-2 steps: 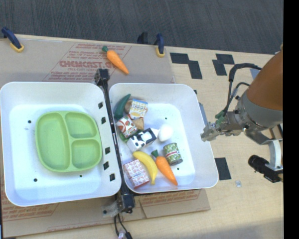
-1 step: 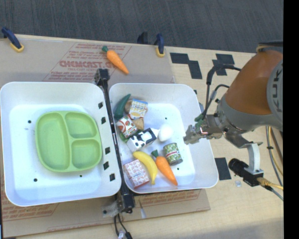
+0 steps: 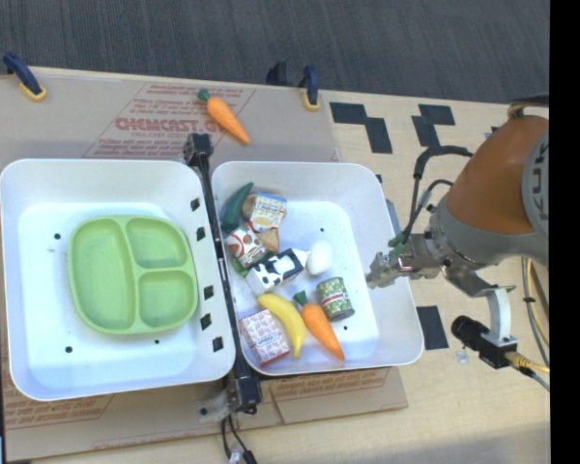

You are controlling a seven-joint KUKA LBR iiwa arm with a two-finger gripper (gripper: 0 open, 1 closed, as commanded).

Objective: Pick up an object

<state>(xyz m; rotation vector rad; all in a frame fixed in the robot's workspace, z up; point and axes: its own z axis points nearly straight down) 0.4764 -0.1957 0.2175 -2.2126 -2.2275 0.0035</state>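
The right bin (image 3: 367, 187) holds a pile of small objects: a banana (image 3: 284, 323), a carrot (image 3: 321, 329), a green can (image 3: 335, 298), a white egg (image 3: 319, 258), a black-and-white box (image 3: 275, 271), a red-patterned packet (image 3: 266, 337), a red can (image 3: 246, 247), a snack packet (image 3: 267, 210) and a dark green item (image 3: 237, 204). My gripper (image 3: 385, 269) hangs at the right rim of this bin, just right of the green can, with nothing seen in it.
The left bin (image 3: 29, 187) carries a green divided plate (image 3: 133, 274). A second carrot (image 3: 227, 118) lies on the cardboard behind the bins. Clamps sit at the board's back edge (image 3: 310, 89). The arm's orange band (image 3: 498, 182) looms at right.
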